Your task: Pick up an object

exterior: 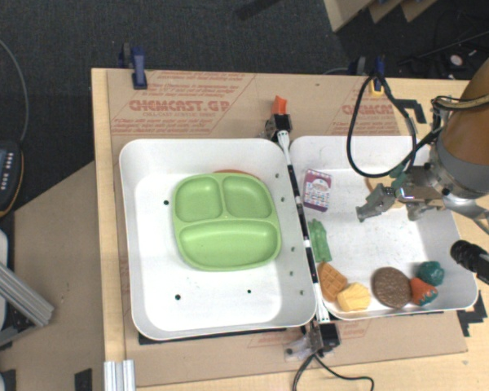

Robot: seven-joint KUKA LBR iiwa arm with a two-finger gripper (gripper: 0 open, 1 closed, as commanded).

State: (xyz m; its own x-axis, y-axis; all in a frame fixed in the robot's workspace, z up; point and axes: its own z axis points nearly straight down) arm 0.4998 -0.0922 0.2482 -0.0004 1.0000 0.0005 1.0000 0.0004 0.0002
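Observation:
My gripper [395, 210] hangs over the middle of the right bin [375, 149], open, with nothing between its fingers. Below it, along the bin's front edge, lie a brown round cookie [390, 287], a yellow block [354, 297], an orange waffle piece [332, 278] and a teal and red toy [426, 281]. A purple and white packet [317, 191] rests at the bin's left side, level with the gripper and apart from it. A green strip [319, 240] lies just in front of the packet.
The left bin [147, 218] holds a green divided plate [225, 221]. A black divider rail [297, 210] runs between the bins. A black cable [354, 137] loops over the right bin's back. The arm's orange band [473, 137] stands at the right.

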